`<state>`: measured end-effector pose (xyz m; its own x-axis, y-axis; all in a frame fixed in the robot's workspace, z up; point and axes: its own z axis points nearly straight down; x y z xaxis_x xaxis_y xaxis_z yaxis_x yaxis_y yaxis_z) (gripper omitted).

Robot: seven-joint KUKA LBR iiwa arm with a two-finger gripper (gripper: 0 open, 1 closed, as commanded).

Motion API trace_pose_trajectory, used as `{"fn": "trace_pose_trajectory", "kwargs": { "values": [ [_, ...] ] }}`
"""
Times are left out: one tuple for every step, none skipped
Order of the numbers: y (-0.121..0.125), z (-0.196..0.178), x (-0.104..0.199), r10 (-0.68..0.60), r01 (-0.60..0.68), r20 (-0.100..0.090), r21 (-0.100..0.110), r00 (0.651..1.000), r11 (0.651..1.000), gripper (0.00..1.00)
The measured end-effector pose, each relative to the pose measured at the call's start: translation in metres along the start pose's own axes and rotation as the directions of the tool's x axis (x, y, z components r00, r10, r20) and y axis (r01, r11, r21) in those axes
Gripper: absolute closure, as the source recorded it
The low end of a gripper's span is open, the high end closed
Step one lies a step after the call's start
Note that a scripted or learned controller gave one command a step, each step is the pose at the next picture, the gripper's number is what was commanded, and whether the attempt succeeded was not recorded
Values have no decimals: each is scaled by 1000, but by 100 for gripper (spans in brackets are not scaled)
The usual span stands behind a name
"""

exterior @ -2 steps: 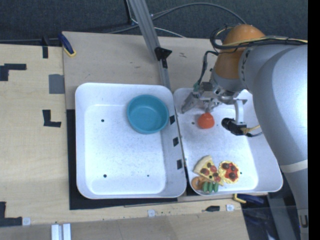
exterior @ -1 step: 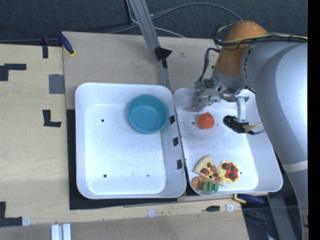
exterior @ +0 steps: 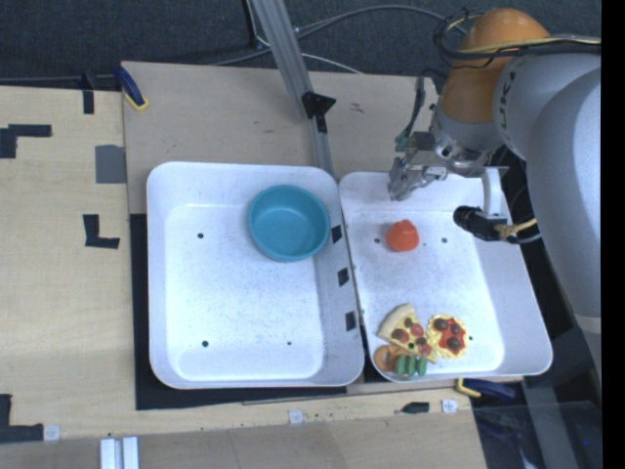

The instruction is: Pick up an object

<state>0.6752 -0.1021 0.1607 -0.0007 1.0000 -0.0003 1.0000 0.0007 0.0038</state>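
A small red round object [exterior: 401, 235] lies in the upper middle of the right bin [exterior: 508, 301]. Two toy pizza slices [exterior: 426, 338] rest at that bin's front edge, one with green bits at its lower side. A blue bowl [exterior: 287, 223] sits in the back right of the left bin [exterior: 186, 291]. My gripper [exterior: 404, 186] hangs over the back left of the right bin, above and just behind the red object, apart from it. Nothing shows between its fingers.
A slanted metal pole [exterior: 293, 62] runs from the top down to the gap between the bins. The grey arm with its orange band [exterior: 488, 57] fills the upper right. Black cable ends [exterior: 479, 223] hang beside the wrist.
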Motion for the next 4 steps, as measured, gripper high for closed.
{"fn": "trace_pose_trajectory", "kwargs": {
  "values": [
    [-5,-60,4,0,0,0,-1,1000,1000,100],
    [-5,-113,4,0,0,0,0,1000,1000,100],
    [-25,-111,51,-3,3,-1,4,1000,1000,100],
    [-41,-92,105,-3,3,-1,6,1000,1000,100]
  ]
}}
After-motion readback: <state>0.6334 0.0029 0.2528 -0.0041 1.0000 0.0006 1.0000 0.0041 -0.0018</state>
